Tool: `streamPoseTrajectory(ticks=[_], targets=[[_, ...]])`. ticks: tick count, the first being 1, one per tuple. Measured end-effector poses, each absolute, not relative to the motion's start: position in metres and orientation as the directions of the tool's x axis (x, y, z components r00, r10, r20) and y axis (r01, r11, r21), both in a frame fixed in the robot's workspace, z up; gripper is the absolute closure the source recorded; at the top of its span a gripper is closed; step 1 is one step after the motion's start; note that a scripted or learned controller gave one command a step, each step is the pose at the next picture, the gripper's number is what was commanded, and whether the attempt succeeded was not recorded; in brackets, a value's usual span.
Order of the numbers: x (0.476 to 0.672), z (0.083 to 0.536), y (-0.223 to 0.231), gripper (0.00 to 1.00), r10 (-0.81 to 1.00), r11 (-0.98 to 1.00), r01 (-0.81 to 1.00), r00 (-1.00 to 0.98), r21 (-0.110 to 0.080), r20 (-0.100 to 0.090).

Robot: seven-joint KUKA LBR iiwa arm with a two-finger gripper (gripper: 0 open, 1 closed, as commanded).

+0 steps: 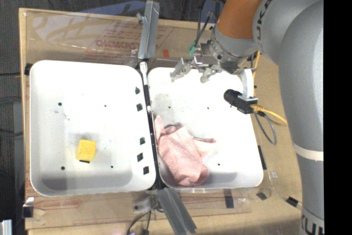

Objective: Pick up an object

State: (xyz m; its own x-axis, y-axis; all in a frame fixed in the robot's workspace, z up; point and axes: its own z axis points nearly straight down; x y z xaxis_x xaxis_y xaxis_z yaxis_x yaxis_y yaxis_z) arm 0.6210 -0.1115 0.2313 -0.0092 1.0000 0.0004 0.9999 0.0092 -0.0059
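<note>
On the table, the right bin (242, 135) holds a soft, light pink cloth (181, 157) against its left wall, best pinched at a raised fold, while the empty pincer (192, 71) hovers spread apart near the far rim.

A small yellow block (86, 150) was seen in the left bin (44, 80), lying flat on the floor toward the near edge, closer to the near left corner than to the divider between the bins. A crumpled pink cloth (180, 154) was found in the right bin (242, 140), bunched in the near left corner against the left wall, with one fold trailing toward the bin's middle.
</note>
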Motion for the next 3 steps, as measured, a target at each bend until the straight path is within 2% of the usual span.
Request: streamPoseTrajectory(ticks=[1, 2, 3], targets=[[0.642, 0.099, -0.148, 0.0, 0.974, 0.225, 0.974, -0.225, -0.005, 0.002], [0.643, 0.11, -0.148, 1.0, 0.973, 0.229, 0.973, -0.229, -0.005, 0.001], [0.658, 0.092, -0.164, 1.0, 0.986, 0.169, 0.986, -0.169, 0.0, -0.001]])
